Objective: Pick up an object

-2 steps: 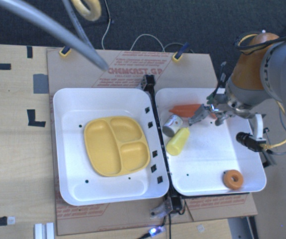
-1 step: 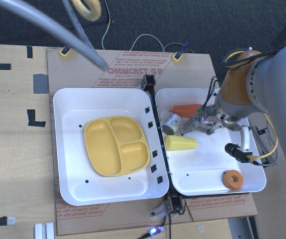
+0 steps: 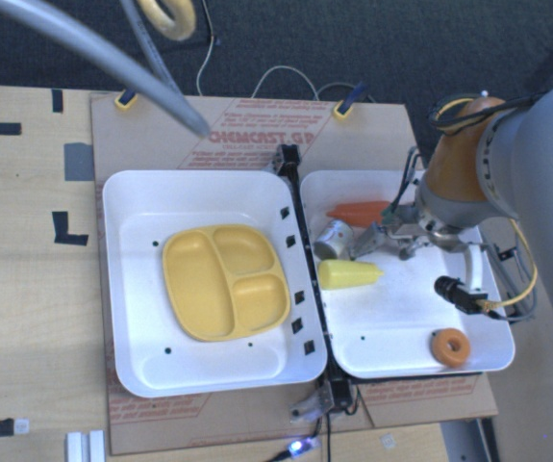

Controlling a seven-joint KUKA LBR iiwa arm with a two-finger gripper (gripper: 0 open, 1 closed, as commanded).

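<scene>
One yellow cone [image 3: 349, 275], pale, smooth, lying sideways, right bin [image 3: 401, 354]

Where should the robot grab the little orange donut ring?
Probably from straight above, pinching across the small orange donut-shaped ring. It lies flat near the front right corner of the right white bin, apart from the other things, with bare floor on its left.

Right bin [image 3: 401, 354] objects near my reach: yellow cone [image 3: 349, 275] on its side, tip pointing right, by the divider; orange carrot-like piece [image 3: 361, 211] lying flat above it; small silver item [image 3: 332, 238] between; orange donut [image 3: 450, 346] at front-right corner.
</scene>
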